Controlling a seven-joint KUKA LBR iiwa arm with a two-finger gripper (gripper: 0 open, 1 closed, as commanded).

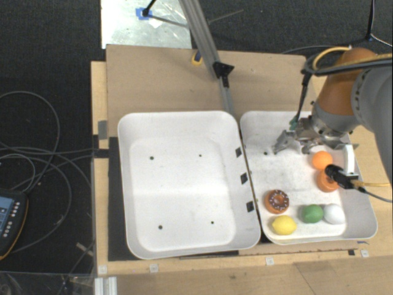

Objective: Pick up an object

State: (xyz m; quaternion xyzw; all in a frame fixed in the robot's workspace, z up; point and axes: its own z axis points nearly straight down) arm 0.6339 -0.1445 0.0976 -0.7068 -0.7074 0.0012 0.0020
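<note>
The right bin [264, 128] holds several small objects. An orange ball [322, 160] lies by the arm, with a second orange object [326, 182] just below it. Along the bin's near side sit a brown frosted donut [277, 201], a yellow lemon [284, 225], a green fruit [312, 213] and a white ball [334, 214]. My gripper [295, 145] hovers over the upper middle of this bin, just left of the orange ball. Its fingers [284, 142] are spread open with nothing between them.
The left bin [178, 183] lies beside the right one, joined at a black-clipped seam [244, 177]. A grey pole [206, 35] slants across the bench behind the bins. Cables trail on the dark floor at left.
</note>
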